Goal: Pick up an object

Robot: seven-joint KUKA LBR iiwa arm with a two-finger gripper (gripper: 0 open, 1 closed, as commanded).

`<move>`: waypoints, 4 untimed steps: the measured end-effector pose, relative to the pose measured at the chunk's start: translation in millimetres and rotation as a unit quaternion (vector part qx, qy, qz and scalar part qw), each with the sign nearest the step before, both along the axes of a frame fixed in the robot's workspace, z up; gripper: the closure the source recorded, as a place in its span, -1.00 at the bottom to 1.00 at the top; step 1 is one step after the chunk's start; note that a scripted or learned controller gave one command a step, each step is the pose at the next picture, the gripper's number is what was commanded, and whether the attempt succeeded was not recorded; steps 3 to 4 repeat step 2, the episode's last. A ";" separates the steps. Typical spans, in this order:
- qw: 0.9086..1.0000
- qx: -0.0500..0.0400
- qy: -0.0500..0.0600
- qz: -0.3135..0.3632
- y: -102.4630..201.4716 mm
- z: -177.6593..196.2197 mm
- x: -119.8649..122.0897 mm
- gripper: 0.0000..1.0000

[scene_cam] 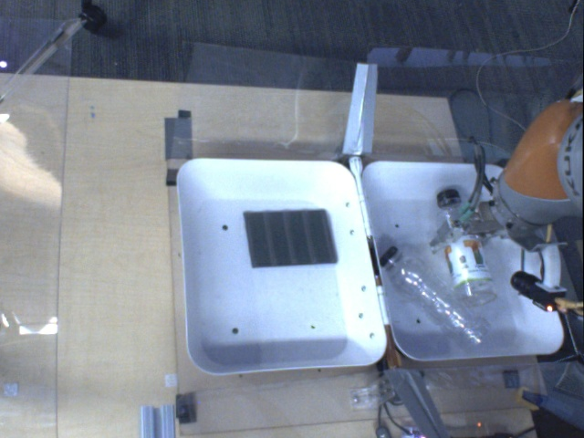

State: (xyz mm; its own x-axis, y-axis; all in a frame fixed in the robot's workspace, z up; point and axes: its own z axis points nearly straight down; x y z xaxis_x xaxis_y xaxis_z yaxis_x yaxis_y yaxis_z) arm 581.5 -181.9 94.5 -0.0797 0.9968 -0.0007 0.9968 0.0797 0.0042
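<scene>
A small clear bottle (468, 265) with a white-and-green label lies tilted in the right bin (411, 185), a long clear plastic piece (436, 304) sprawled just left of it and a small dark cap (447, 196) above.

A: What lies beyond the bench?
B: Dark grey carpeted floor (274, 7), with thin pale cables (529, 44) trailing at the right.
A: And the bench?
B: A pale wooden benchtop (100, 245), with a clear plastic sheet (36, 199) catching bright glare at the left.
</scene>
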 end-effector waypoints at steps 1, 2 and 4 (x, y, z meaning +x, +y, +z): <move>1.000 0.000 -0.003 0.002 1.4 11.5 2.2 1.00; 1.000 0.000 -0.001 -0.002 51.8 101.1 -0.6 1.00; 1.000 0.000 -0.001 -0.002 51.8 101.1 -0.6 1.00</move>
